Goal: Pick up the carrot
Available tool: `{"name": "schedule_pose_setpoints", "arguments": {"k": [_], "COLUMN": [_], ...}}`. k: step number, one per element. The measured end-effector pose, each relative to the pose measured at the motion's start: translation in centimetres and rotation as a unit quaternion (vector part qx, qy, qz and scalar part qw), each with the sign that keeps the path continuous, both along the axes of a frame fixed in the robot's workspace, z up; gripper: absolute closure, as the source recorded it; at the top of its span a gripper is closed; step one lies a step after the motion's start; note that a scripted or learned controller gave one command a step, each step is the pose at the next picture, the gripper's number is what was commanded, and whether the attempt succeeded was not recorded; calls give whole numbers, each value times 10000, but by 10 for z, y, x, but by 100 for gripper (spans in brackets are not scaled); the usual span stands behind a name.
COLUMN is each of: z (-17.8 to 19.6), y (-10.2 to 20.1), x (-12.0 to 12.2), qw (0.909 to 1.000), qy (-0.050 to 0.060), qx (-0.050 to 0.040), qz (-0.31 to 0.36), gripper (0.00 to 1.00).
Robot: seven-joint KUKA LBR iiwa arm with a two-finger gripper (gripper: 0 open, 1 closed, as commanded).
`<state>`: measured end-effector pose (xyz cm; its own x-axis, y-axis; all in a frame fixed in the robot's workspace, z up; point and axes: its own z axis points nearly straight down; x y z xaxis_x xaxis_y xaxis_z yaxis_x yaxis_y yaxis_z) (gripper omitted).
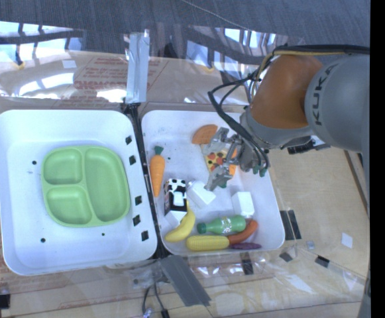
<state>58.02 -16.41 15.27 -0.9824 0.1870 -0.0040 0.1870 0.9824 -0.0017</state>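
Arm (pixel 311 98) reaches from right over right bin (pixel 272 211) (carrot (pixel 157 171) lies apart).

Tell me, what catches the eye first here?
The big grey and orange arm reaches in from the right, its tool low over the right bin. That bin is crowded with toy food: a carrot by its left wall, a banana and a green bottle near the front. In the left bin lies a green tray.
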Motion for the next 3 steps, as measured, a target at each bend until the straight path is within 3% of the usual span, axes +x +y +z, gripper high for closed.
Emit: {"name": "schedule_pose_setpoints", "arguments": {"k": [1,2,3], "z": [-56,-44,12], "y": [-46,-45,-11], "x": [20,22,7], "qw": [9998,9998,9431], "qy": [-39,-63,2], "qx": [-1,-9,15], "qz": [-207,-180,-3326], "gripper": [0,100,100]}}
